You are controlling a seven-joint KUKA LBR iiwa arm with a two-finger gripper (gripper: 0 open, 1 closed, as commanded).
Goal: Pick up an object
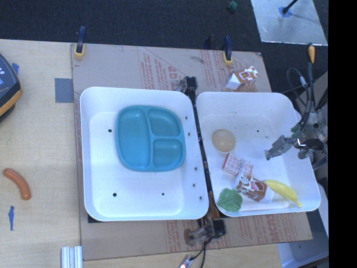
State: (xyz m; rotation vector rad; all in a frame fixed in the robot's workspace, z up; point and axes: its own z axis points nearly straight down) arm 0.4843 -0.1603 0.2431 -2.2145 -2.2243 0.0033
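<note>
The claw (290, 148) hangs over the right bin (254, 102), whether open or closed I cannot tell, with the banana (281, 190) near it for an easy reach

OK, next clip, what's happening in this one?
The arm's gripper hangs over the right bin, near its right side, with nothing seen between its fingers. Below it lie a banana, a beige ball, two small cartons and a green item. The left bin holds a blue divided plate. Nothing is picked up yet.
</note>
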